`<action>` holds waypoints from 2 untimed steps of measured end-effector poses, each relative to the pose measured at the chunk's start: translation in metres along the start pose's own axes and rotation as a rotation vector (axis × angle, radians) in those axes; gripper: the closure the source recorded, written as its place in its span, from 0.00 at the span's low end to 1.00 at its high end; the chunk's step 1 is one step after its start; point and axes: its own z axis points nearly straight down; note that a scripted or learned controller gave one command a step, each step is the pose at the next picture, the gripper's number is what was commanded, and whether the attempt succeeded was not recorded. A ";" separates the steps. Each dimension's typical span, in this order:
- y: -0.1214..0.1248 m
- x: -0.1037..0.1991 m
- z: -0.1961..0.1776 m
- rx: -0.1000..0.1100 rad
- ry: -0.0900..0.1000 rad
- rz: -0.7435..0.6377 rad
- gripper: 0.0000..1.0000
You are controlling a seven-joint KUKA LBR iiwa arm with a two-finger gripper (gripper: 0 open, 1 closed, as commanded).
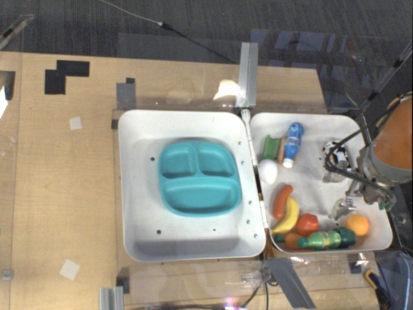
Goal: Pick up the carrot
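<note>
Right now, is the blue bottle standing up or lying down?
Lying down: the blue bottle rests lengthwise on the right bin floor, white cap pointing toward the banana.

The surface (64,192) was pale wood with black patches (64,75) near its far left, and the 2 bins (139,237) on it were white. A teal divided tray (197,176) lay in the left bin. The right bin held an orange-red carrot (282,201), a yellow banana (288,217), a red tomato (307,224), an orange fruit (357,225), a green bottle (329,239), a blue bottle (292,142), a green can (271,148) and a white egg (268,171).
</note>
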 end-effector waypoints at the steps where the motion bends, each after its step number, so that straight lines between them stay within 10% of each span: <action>1: 0.000 0.000 0.000 0.000 0.000 0.000 0.00; 2: 0.000 0.000 0.000 0.000 0.000 0.000 0.00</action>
